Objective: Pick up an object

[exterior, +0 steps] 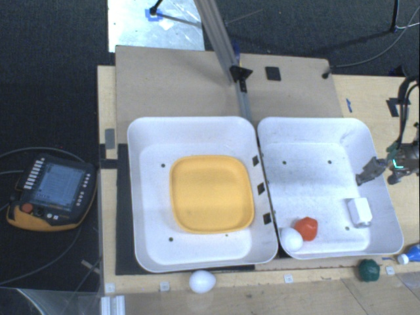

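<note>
**Pincer** (371,171): dark, at the view's right edge, over the right-hand part of the right bin (308,133), close to its outer rim. Nothing is seen in its grip. Spread or pressed together: cannot tell, as the tip is small and dark. A small teal light shows just behind it.

**Things to pick, all in the right bin:**
- Block (359,211), white, lying on the bin floor. It is the nearest item to the pincer, just toward the view's bottom from it and not touching it.
- Red lump (306,228), further off, toward the view's bottom left of the pincer, near the bin's front wall.
- Ball (291,239), white, touching the red lump on the side away from the pincer, in the bin's front corner by the divide.

**Other holdings:**
- Left bin (147,136), across the divide, well away from the pincer on the view's left. It holds a yellow plate (212,193), square with rounded corners, lying flat.
- Egg (202,281), white, on the bench in front of the left bin, outside it.
- Green lump (369,270), on the bench outside the right bin's front corner, past the block from the pincer.
- Pendant (51,190), with grey screen and orange casing, on the dark floor, the item farthest from the pincer.
</note>
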Robot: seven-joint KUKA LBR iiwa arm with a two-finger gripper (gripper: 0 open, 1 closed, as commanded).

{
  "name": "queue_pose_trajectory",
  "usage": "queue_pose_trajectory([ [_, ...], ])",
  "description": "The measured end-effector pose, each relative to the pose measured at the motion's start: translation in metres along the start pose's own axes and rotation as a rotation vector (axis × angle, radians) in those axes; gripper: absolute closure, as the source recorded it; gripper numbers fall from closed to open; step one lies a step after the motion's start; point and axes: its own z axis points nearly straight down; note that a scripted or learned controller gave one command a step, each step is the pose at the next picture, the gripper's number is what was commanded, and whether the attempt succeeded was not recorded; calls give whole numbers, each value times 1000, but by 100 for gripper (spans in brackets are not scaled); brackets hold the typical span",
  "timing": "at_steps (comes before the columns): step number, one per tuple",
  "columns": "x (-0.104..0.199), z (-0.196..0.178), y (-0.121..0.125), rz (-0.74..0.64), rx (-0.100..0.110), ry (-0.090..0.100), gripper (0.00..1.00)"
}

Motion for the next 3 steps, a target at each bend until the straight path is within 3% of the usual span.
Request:
queue_pose_trajectory([
  [1, 0, 0, 0, 0, 0, 0, 0],
  [3, -5, 95, -9, 1, 3, 1, 0],
])
